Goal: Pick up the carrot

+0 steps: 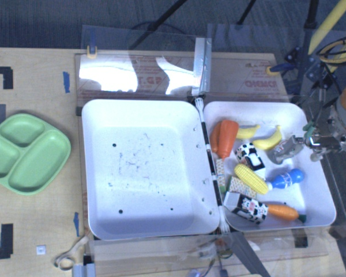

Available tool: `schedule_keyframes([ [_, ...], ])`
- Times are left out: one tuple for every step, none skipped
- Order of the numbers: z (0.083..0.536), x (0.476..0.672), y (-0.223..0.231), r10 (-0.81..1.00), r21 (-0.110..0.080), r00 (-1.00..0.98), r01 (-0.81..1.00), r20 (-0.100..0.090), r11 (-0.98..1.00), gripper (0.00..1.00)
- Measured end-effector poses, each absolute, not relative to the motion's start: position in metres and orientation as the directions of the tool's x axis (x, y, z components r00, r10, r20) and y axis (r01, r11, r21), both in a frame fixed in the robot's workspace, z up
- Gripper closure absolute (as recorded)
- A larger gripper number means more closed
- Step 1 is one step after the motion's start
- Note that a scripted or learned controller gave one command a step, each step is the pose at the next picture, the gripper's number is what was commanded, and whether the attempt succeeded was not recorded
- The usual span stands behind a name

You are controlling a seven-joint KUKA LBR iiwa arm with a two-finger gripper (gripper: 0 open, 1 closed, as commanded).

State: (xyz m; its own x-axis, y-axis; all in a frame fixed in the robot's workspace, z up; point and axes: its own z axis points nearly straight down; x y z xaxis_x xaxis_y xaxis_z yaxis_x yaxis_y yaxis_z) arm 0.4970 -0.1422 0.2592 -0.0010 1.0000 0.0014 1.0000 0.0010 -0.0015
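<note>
Looking down from the camera view, the bench (34, 224) bears two white bins side by side. The right bin (326, 198) is crowded with toy food. The carrot (281, 212) lies flat near that bin's near rim, orange body pointing left and its green stub toward the right corner. Just left of the carrot, touching its blunt end, sits a black-and-white cow-patterned carton (246, 207). Above the carrot lies a corn cob (251, 178), tilted, and a blue toy (287, 179) rests just above and slightly right of the carrot, apart from it. Farther up from the carrot are a second cow-patterned piece (249, 154), a large orange-red pepper (224, 137) and two yellow bananas (270, 138).

The gripper (288, 148) reaches in from the right edge, hanging over the upper right part of the bin, well apart from the carrot. Whether its fingers are spread or closed I cannot tell, and nothing is seen between them.

The left bin (141, 166) sits beyond the carton from the carrot. A green divided plate (26, 153) rests on the bench far left of the carrot.
</note>
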Motion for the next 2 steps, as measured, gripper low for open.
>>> schedule_keyframes([
  [0.142, 0.486, -0.098, 0.999, -0.001, 0.050, 0.999, 0.001, -0.050, 0.00],
  [0.130, 0.479, -0.100, 0.923, -0.004, 0.384, 0.923, 0.001, -0.384, 0.00],
])
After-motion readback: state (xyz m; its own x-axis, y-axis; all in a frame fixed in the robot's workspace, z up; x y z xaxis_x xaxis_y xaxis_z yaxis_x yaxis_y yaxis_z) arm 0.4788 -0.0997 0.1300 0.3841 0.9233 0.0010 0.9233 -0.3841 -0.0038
